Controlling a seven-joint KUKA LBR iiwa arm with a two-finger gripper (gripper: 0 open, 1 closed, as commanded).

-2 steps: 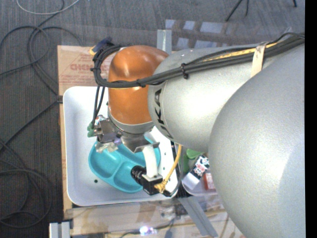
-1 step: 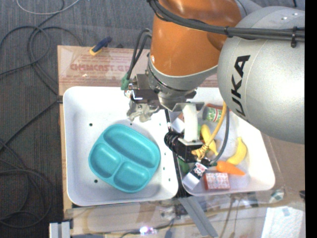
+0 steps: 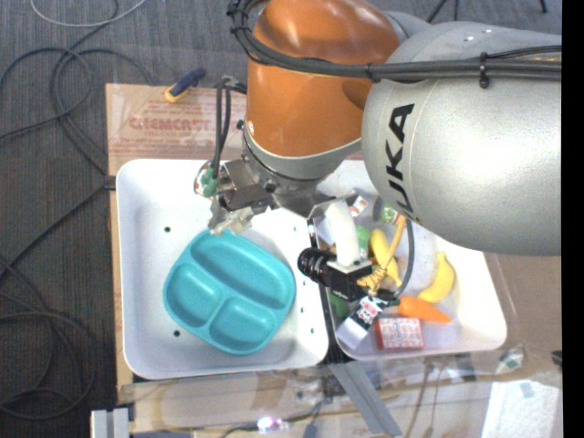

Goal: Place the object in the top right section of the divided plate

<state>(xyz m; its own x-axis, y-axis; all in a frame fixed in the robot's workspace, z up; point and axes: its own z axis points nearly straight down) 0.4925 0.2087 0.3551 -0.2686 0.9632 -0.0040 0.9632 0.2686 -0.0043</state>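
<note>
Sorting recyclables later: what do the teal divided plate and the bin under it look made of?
Divided plate: likely moulded plastic, even teal colour, soft sheen, rounded compartment ridges. Left bin: probably plastic too, smooth white, rounded corners; coated metal can't be ruled out.

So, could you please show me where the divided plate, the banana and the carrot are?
divided plate [image 3: 230, 292]: camera view, on the ridge between its sections.
banana [image 3: 441, 281]: camera view, on the middle of its curved yellow body.
carrot [image 3: 422, 310]: camera view, on the middle of its orange body.
</note>
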